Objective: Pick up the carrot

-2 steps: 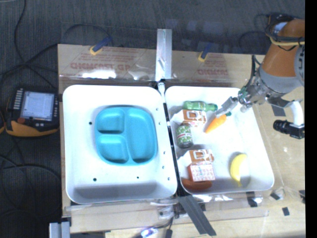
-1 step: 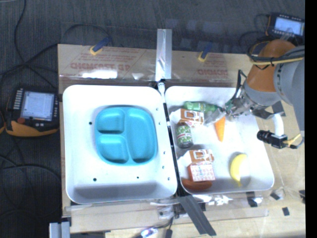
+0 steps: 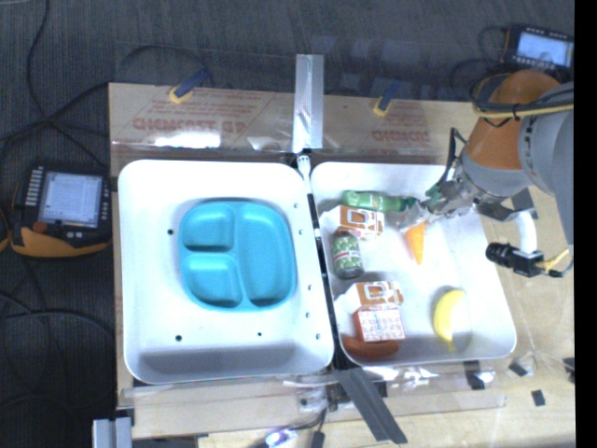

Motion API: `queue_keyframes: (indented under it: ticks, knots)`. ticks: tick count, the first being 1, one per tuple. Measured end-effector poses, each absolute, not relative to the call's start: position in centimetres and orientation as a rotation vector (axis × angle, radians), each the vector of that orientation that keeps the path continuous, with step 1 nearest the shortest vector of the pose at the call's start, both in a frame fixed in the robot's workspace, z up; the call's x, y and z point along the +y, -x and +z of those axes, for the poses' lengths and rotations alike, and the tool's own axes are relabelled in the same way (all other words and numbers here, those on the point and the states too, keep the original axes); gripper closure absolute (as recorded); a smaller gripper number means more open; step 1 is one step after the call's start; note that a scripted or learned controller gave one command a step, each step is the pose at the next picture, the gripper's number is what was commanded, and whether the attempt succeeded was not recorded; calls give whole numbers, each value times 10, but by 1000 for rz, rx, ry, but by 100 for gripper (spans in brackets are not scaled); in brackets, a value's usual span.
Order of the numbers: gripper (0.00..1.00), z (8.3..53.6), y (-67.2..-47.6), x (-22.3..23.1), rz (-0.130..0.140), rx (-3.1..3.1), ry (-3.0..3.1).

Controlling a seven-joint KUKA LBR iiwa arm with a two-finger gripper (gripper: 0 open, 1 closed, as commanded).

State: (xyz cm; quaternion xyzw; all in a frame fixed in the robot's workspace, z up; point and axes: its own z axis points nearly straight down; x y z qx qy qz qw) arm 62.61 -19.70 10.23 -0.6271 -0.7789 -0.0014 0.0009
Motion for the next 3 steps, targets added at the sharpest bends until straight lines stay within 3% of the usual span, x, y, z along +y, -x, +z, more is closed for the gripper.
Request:
queue_keyframes:
  ticks: [1, 2, 3]
  knots:
    - [100, 194, -654, -159, -1, -2513, 1886]
    - [100, 146, -598, -217, 6, -2471, 1939]
    - [100, 209, -625, -171, 0, -2483, 1924]
